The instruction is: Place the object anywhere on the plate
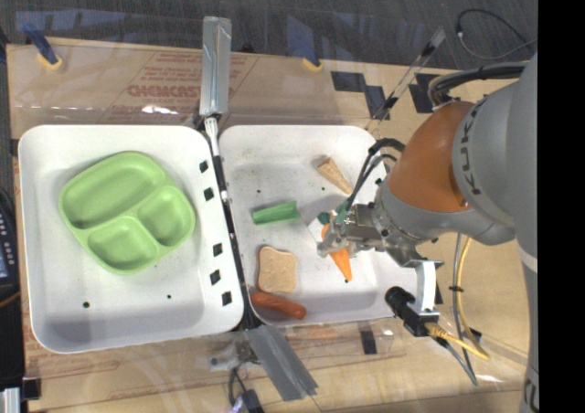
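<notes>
The gripper point(335, 242) hung low over the right bin point(274, 151), its fingers closed on an orange carrot point(342, 264) pointing toward the near wall. The green plate point(128, 210) sat in the left bin point(55, 311), well apart from the carrot

Grey arm's gripper point(336, 239) over right shallow white bin point(274, 151), orange toy carrot point(342, 264) just below it. Nearby: green cylinder point(275, 212), toast slice point(277, 270), red sausage point(278, 305), tan cone point(333, 174). Green sectioned plate point(128, 211) in left white bin point(46, 155).
</notes>
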Available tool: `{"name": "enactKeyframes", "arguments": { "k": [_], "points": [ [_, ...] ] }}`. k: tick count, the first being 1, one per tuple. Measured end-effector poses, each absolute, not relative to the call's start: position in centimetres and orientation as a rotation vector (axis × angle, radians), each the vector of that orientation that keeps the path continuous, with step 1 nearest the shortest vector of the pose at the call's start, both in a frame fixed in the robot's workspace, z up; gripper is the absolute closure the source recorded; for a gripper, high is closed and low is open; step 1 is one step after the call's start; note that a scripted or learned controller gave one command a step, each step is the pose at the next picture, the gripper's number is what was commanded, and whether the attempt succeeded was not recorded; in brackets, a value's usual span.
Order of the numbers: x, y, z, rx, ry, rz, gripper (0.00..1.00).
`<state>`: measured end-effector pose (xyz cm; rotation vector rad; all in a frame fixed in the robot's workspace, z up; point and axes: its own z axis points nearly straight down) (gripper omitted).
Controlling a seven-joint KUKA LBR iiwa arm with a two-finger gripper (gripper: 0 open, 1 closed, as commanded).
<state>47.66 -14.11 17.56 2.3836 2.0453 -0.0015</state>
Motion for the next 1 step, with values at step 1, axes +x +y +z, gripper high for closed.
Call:
{"name": "enactKeyframes", "arguments": {
  "k": [1],
  "points": [
    [52.63, -4.65, 20.96, 2.179, 2.27, -0.003, 1.0]
  ]
}}
